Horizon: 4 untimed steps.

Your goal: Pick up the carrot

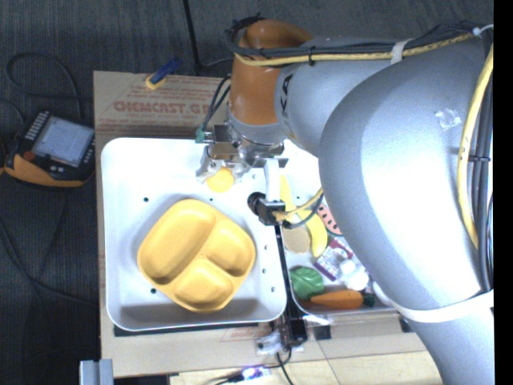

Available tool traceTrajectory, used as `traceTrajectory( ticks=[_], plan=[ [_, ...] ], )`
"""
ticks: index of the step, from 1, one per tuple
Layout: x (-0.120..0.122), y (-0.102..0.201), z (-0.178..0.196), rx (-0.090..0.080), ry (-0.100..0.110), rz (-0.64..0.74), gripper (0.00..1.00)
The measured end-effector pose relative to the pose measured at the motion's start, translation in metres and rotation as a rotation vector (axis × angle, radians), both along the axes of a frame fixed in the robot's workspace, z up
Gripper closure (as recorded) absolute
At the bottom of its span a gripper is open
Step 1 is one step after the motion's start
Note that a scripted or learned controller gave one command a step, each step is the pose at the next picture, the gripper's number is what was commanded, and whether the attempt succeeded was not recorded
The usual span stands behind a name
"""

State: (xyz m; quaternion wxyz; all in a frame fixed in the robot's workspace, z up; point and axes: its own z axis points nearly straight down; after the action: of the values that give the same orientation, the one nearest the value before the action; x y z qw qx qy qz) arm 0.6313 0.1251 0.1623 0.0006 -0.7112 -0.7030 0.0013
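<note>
One carrot in right bin | green item beside it | gripper — grip unclear — over left bin

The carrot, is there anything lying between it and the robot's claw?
Yes. The gripper hangs over the left bin by a small yellow piece. The carrot lies in the right bin, beyond the bins' divider, beside a green vegetable.

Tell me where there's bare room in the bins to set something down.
The left bin has bare floor along its left wall and near edge, around the yellow divided dish, and some at its far left corner. Its far right corner is taken by the gripper. The right bin is crowded: carrot, green vegetable, wrappers, arm overhead.
</note>
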Motion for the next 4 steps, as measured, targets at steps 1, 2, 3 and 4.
traceTrajectory(
  ticks=[1,2,3,4],
  plan=[
    [-0.029,0.050,0.060,-0.001,-0.001,-0.290,1.00],
    [-0.065,0.095,0.144,-0.001,-0.003,-0.351,1.00],
    [-0.065,0.094,0.153,-0.004,-0.001,-0.350,1.00],
    [-0.037,0.074,0.162,-0.003,-0.002,-0.697,1.00]
  ],
)
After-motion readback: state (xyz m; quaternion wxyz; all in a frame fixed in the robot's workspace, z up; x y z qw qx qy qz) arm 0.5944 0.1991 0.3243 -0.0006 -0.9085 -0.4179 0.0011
